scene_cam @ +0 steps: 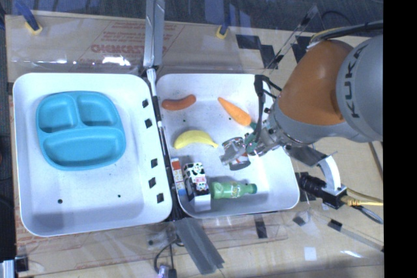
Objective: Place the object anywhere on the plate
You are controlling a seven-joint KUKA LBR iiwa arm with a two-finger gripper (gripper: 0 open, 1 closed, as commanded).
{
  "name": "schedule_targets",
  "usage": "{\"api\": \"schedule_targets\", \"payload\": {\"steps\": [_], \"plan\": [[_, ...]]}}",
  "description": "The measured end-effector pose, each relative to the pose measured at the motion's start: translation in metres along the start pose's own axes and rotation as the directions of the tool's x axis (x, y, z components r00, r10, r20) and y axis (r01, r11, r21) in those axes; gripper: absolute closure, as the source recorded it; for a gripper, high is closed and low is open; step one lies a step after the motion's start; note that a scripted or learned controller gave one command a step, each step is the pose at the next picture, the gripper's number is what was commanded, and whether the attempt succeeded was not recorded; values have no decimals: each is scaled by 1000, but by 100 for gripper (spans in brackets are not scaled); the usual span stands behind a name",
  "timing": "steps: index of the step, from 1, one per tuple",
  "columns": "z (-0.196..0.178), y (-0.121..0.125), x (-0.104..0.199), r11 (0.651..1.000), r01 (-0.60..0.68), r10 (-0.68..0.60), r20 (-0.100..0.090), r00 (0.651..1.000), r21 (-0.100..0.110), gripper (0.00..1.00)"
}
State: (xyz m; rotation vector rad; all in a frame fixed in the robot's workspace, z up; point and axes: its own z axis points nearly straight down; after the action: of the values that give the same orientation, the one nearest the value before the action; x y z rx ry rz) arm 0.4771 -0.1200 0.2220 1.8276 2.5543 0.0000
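A blue plate (80,127) with three compartments lies in the left bin (39,211). The right bin (208,84) holds a sausage (178,102), a carrot (234,111), a banana (195,139), a green bottle (232,190) lying on its side and a small black-and-white carton (194,178). My gripper (233,154) hangs over the right bin's middle right, between the banana and the bin's right wall, just above the green bottle. I see nothing between its fingers.
A small red and white box (176,174) stands at the right bin's left wall next to the carton. The divider between the bins (154,133) carries black clips. The arm's orange band (313,84) looms over the right bin's right edge.
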Motion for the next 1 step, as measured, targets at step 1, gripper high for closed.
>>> {"api": "schedule_targets", "payload": {"steps": [1], "plan": [[-53, 86, 25, 998, 66, -66, -1, 998, 1, 100]]}}
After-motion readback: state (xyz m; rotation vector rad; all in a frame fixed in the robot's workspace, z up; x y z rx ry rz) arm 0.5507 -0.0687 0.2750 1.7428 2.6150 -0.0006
